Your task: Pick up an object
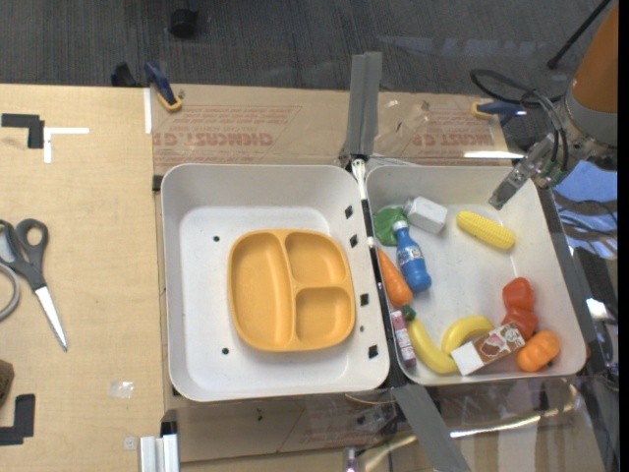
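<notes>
The right bin (560, 264) holds several toy foods. A yellow corn cob (486, 229) lies near its far right, and a white block (427, 213) and a green piece (388, 221) sit by the far left. A blue bottle (411, 259) and a carrot (395, 281) lie along the left wall. Two bananas (432, 347) (464, 330), a brown-and-white box (489, 348), a red pepper (518, 298) and an orange fruit (538, 350) crowd the near side. My gripper (513, 187) hangs over the bin's far right corner, just up and right of the corn, with nothing seen in it.
The left bin (187, 264) holds a yellow divided plate (292, 289). Scissors (34, 273) lie on the wooden bench at far left. A blue clamp (162, 87) sits at the cardboard's far edge. Cables (511, 91) trail behind the right bin.
</notes>
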Action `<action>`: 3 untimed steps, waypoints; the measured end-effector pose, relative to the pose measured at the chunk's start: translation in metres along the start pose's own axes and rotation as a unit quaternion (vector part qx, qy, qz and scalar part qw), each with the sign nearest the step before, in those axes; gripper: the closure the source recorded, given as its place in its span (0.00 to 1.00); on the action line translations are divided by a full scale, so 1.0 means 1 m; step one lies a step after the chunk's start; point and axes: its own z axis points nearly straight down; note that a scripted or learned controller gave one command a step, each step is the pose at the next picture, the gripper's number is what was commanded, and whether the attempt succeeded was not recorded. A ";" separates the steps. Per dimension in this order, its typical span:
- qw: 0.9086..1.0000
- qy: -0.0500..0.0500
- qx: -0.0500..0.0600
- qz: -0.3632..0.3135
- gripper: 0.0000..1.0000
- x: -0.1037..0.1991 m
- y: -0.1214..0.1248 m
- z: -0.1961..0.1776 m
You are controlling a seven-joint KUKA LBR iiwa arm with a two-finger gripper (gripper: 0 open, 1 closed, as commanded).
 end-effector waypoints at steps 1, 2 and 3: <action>0.999 0.001 0.000 -0.034 1.00 0.032 -0.040 0.149; 0.993 0.000 -0.001 -0.114 1.00 0.016 -0.113 0.110; 0.998 0.001 -0.001 -0.068 1.00 0.028 -0.054 0.165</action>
